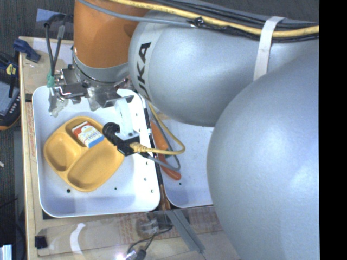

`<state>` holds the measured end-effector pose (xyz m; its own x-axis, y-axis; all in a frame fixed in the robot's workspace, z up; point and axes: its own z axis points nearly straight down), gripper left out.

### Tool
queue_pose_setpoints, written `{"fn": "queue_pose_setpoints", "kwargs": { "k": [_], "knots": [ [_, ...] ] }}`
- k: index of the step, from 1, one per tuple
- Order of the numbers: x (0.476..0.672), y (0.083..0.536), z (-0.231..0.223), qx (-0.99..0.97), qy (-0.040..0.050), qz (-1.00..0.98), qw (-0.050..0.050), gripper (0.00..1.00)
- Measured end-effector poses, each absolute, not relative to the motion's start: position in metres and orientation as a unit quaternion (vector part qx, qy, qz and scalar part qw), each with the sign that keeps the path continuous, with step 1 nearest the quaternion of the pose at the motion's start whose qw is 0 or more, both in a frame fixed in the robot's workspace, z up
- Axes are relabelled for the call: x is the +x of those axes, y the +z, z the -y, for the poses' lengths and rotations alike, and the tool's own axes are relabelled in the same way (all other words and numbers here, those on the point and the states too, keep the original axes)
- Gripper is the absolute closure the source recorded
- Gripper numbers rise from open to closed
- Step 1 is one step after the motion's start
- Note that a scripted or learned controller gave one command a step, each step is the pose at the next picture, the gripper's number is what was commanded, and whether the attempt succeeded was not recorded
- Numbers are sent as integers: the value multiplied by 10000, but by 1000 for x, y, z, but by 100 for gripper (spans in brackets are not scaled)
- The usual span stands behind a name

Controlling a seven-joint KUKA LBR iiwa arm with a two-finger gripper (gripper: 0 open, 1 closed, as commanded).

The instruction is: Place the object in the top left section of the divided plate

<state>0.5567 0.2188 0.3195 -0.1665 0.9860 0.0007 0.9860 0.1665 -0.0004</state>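
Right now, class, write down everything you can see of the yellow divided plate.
The yellow divided plate looks like smooth plastic, rounded, with ridges splitting it into three sections: one large, two smaller. It lies flat on the floor of the left white bin. A small red, white and blue box sits in one smaller section; the others are bare.
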Motion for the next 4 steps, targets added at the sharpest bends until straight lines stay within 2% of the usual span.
{"fn": "queue_pose_setpoints", "kwargs": {
  "k": [1,2,3,4],
  "knots": [
    [545,199,-198,-5258,24,8506,16,0],
    [601,221,-203,-4417,1,8972,-3,0],
    [601,231,-203,-4399,5,8981,-13,100],
    [601,231,-203,-4397,7,8982,-15,0]
  ]
}}
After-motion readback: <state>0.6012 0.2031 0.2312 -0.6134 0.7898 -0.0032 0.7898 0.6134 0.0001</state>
